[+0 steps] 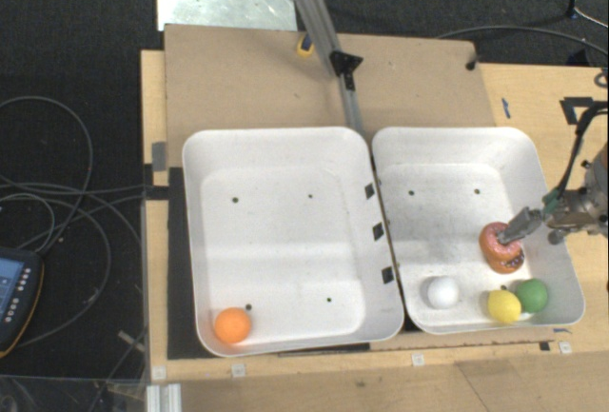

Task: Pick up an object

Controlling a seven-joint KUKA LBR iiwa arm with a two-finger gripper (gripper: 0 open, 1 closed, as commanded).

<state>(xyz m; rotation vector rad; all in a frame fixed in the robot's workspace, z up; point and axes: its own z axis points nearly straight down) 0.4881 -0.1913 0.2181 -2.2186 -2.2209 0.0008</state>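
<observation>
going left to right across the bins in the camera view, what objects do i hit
orange ball → white ball → orange-red object under the gripper → green ball. The yellow ball overlaps the orange-red object's span, so it is left unplaced.

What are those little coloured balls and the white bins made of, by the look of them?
The orange ball, white ball, yellow ball and green ball look like smooth plastic or foam with a matte, even colour; I cannot tell which. The bins look like thin moulded plastic with rounded corners.
</observation>
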